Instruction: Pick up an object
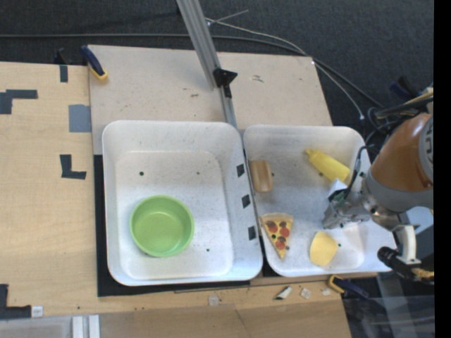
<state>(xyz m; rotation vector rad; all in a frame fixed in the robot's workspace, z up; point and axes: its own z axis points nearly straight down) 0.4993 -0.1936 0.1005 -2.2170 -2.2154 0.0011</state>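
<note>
The right bin (pixel 296 136) holds a yellow mustard-like bottle (pixel 327 165) at the back right, a brown block (pixel 261 175) at the left, a pizza slice toy (pixel 277 234) at the front left and a pale yellow cheese-like piece (pixel 323 249) at the front. My gripper (pixel 335 213) hangs low over the right side of this bin, between the yellow bottle and the cheese piece, just above and right of the cheese. Nothing shows between its fingers. The orange band of the arm (pixel 402 153) rises to the right.
A green bowl (pixel 161 225) sits in the front left of the left bin (pixel 169 136). A metal pole (pixel 204 41) slants down to the bins' back edge. A blue-yellow clamp (pixel 94 62) lies at the board's back left corner. Cables run at the back right.
</note>
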